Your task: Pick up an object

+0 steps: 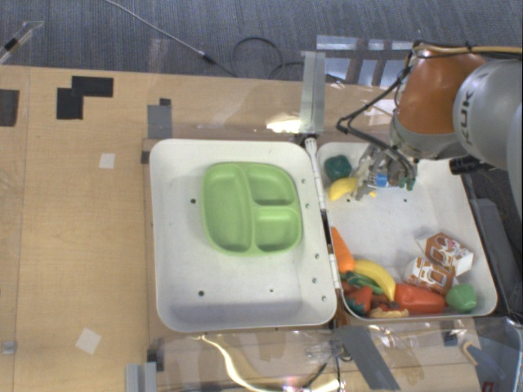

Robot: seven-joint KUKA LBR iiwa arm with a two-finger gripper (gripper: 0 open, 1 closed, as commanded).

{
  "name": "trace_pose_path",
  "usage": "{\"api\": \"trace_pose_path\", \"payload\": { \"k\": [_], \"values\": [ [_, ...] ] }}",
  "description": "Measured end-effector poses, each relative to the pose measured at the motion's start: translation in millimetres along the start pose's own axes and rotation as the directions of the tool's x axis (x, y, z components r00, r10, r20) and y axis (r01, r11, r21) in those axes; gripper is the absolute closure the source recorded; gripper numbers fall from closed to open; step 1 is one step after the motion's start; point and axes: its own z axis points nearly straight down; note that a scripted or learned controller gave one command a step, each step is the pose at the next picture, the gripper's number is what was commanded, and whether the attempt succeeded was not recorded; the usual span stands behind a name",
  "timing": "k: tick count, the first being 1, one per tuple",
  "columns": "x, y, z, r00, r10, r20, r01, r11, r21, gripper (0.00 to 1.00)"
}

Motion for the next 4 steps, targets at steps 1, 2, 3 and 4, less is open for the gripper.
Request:
{"api": "trace_pose_path", "payload": {
  "k": [1,2,3,4],
  "values": [
    [6,-10,-151,0.947,-0.321,0.002,0.321,0.947,0.001,1.00],
    [-15,-96,-231,0.710,-0.704,-0.003,0.704,0.710,0.002,1.00],
    [72,-124,-95,0.216,-0.976,-0.005,0.976,0.216,-0.014,1.00],
    [100,-17,-137,0.096,-0.995,0.002,0.995,0.096,-0.006,1.00]
  ]
}}
